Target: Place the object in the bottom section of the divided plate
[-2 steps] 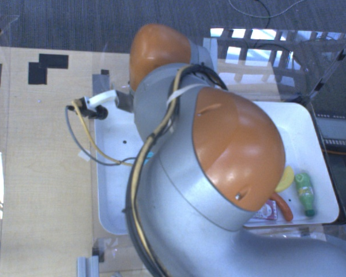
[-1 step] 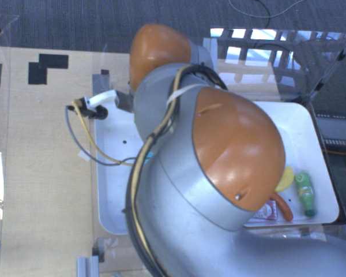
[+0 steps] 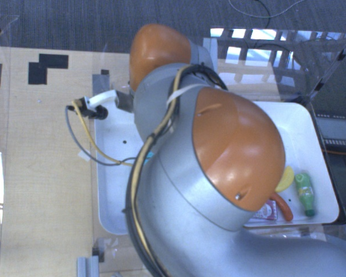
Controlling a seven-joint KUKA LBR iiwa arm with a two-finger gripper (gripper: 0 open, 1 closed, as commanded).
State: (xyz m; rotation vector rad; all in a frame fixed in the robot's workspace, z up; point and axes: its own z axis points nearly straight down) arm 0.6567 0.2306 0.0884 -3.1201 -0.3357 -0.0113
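Observation:
The grey and orange arm [image 3: 207,172] covers most of the middle of the camera view, reaching over the left bin [image 3: 106,154]. Its bulk hides the gripper and most of the left bin's floor. In the right bin [image 3: 311,131], near the front right corner, lie a green bottle [image 3: 304,194], a yellow banana-like piece [image 3: 285,179], an orange-red sausage-shaped item [image 3: 282,208] and a pink and white packet [image 3: 265,213]. No divided plate can be made out; the arm covers where it might lie.
Yellow and black cables [image 3: 83,131] loop over the left bin's left rim from a white connector [image 3: 101,100]. Wooden bench surface with black markers lies to the left. A clear frame stands behind the right bin.

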